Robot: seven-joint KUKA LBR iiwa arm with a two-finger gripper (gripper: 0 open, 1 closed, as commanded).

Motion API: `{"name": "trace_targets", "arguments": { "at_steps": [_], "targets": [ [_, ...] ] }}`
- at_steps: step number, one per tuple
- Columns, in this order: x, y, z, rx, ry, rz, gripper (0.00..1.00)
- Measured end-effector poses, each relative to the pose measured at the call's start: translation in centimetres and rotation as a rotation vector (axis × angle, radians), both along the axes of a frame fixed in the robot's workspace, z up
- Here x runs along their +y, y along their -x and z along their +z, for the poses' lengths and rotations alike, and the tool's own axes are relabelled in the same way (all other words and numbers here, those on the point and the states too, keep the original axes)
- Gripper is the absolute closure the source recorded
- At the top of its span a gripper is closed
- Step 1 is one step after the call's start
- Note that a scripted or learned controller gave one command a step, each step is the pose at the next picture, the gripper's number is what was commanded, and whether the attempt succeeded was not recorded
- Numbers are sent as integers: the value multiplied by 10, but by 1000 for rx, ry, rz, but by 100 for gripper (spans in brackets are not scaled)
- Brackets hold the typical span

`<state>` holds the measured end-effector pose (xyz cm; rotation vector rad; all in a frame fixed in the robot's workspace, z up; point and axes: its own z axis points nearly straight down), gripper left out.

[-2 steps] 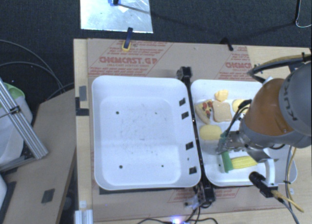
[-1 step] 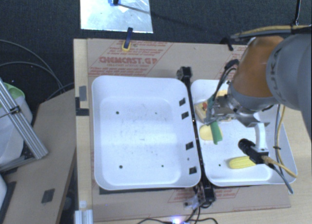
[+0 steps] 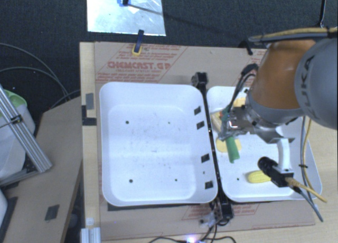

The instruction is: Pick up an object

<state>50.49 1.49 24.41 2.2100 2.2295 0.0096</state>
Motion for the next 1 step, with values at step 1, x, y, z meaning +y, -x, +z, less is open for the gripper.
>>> {"name": "trace_targets", "arguments": {
  "at_steps": [1],
  "targets": [
    [25, 18, 62, -2, 1, -1, 100]
  ]
}}
